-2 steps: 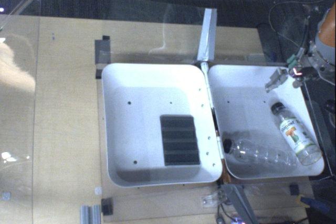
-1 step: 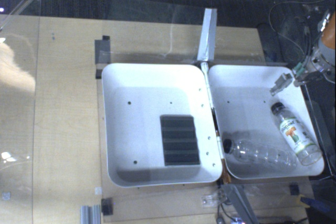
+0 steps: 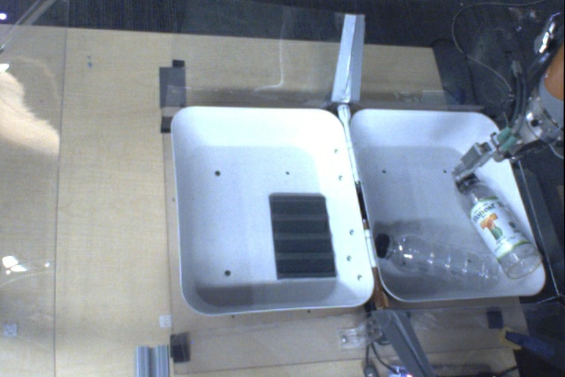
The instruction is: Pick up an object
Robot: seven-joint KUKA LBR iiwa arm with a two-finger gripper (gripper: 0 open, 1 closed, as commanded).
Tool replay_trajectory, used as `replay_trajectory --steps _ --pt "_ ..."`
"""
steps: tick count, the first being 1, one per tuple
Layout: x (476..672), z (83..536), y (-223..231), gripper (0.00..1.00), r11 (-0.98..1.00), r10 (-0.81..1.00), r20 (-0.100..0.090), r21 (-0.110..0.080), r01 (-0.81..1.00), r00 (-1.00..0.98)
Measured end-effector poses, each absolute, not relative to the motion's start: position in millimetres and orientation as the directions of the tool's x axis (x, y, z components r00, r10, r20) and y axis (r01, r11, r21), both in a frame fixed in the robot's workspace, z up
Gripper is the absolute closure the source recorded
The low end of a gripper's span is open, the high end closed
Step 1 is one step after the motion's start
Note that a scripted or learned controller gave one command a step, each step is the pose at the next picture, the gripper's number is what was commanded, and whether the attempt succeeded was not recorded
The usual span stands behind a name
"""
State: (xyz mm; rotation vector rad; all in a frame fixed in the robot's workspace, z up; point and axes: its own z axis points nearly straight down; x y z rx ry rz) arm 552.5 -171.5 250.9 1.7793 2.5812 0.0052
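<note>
Two shallow white bins sit side by side on the wooden bench [image 3: 106, 216], their inner walls nearly touching along a seam that runs from 12 o'clock to 6 o'clock. The left bin [image 3: 194, 190] has most of its floor bare; open room runs along its walls at 12, 9 and 3 o'clock. A dark ribbed block [image 3: 303, 236] lies flat on that floor toward 5 o'clock, near the front wall without touching it.

The right bin [image 3: 397, 137] is bare across its half toward 12 and 9 o'clock. Its half toward 6 and 3 o'clock is crowded. A clear plastic bottle with a dark cap [image 3: 434, 257] lies on its side along the front wall, cap pointing to 9 o'clock, close to the seam. A smaller bottle with a white, green and orange label [image 3: 497, 228] lies along the wall at 3 o'clock, its neck toward 11 o'clock and its base near the corner at 5 o'clock, just beside the far end of the clear bottle.

The gripper [image 3: 467, 169] reaches in from 3 o'clock, over the rim of the right bin, its tip down at the neck of the labelled bottle. Whether the fingers are spread or closed, I cannot tell; the tip is too small and blurred to show a grasp.
</note>
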Motion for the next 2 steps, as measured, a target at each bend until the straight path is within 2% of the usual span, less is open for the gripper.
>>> replay_trajectory --steps 1,2 --pt "599.0 304 -167 0.0 0.338 0.941 -0.004 0.008 0.941 -0.338" --pt "625.5 218 -205 0.0 0.466 0.885 -0.004 0.005 0.885 -0.466"
